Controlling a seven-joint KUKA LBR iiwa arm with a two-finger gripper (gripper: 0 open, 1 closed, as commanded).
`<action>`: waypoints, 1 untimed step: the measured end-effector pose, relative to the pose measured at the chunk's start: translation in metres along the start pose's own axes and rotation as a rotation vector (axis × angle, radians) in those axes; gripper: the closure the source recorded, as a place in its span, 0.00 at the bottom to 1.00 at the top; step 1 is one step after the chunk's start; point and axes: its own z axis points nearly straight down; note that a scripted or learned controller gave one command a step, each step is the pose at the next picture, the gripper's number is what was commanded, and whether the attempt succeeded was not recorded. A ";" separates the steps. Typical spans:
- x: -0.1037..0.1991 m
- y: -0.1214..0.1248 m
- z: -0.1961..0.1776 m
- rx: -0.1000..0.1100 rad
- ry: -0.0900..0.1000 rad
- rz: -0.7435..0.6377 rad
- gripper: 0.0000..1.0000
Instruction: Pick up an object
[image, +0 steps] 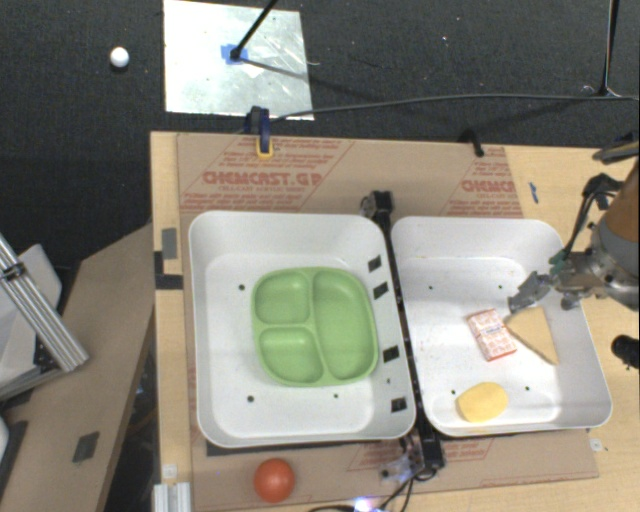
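In the right bin (450, 250) lie three loose things. A small red-and-white patterned box (491, 334) rests near the middle. A tan wedge-shaped slab (537, 331) lies just right of it, touching or nearly touching it. A yellow oval lump (483, 402) sits near the front wall. My gripper (535, 294) reaches in from the right and hangs just above the far end of the tan wedge, up and right of the patterned box. Nothing visibly sits in it. The left bin (220, 300) holds a green divided plate (314, 326).
A red ball (274, 479) lies on the cardboard in front of the left bin. Black clips (390, 352) line the seam between the bins. A foil sheet (235, 60) and a white ball (119, 57) lie far back. Metal framing (40, 320) stands at left.
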 end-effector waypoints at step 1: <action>0.000 0.003 -0.006 -0.011 -0.003 -0.003 0.00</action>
